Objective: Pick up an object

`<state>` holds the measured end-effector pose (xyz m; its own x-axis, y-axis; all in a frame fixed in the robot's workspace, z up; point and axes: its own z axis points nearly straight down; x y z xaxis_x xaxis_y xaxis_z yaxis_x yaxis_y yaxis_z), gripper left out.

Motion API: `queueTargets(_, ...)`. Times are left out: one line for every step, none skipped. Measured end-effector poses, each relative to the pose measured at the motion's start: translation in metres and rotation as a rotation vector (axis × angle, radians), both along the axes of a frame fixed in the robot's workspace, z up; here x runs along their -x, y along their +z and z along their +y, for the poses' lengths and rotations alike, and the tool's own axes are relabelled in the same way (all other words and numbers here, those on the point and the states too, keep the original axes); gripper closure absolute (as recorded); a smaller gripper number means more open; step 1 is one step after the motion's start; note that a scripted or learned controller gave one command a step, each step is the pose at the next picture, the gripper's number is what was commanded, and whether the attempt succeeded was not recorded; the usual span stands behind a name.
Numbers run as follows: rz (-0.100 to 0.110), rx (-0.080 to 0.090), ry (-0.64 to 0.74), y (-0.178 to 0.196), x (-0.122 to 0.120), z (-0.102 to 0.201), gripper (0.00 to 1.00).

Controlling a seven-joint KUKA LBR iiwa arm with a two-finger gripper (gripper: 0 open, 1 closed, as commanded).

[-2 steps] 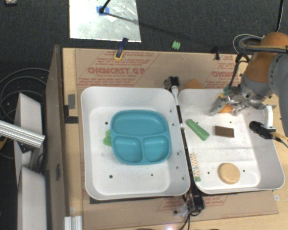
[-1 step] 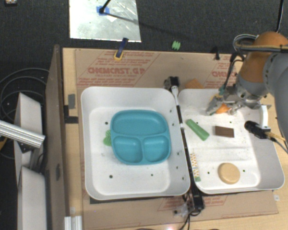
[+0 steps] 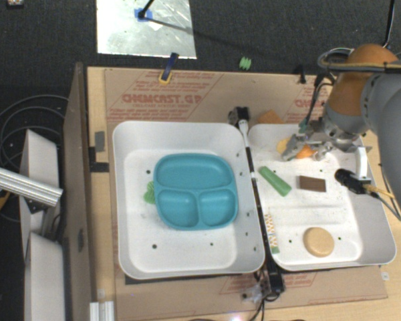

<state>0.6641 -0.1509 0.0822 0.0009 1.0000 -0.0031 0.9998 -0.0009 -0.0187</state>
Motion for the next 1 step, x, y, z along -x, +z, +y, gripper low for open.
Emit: queueTargets(0.000,0.000,-0.001,-0.0002,0.0001,0.0035,0.00)
